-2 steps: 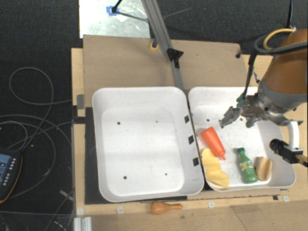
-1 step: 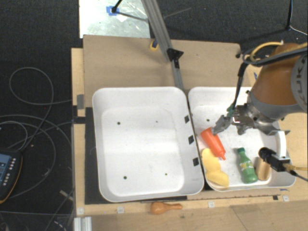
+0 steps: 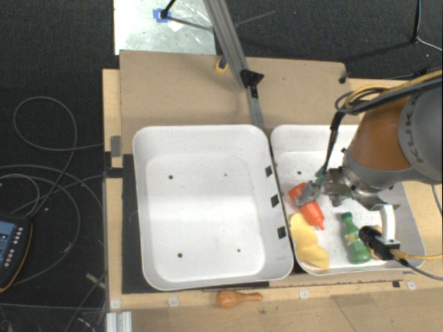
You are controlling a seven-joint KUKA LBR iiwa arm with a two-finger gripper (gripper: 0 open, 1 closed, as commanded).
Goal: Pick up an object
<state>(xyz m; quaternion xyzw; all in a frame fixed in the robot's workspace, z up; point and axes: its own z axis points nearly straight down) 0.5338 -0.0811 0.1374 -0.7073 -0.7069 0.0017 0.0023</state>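
The right bin holds three things. A red-orange object lies near the bin's left wall. Below it rests a yellow object, and a green bottle lies further right. My gripper reaches in from the right and hangs low over the upper end of the red-orange object, partly covering it. I cannot tell whether it touches or grips the object. The grey wrist and orange band sit above the bin's right half and hide part of its floor.
The left bin is a shallow white tray beside the right one. A small orange object lies on the bench in front of the bins. A slanted metal pole crosses above the bench at the back.
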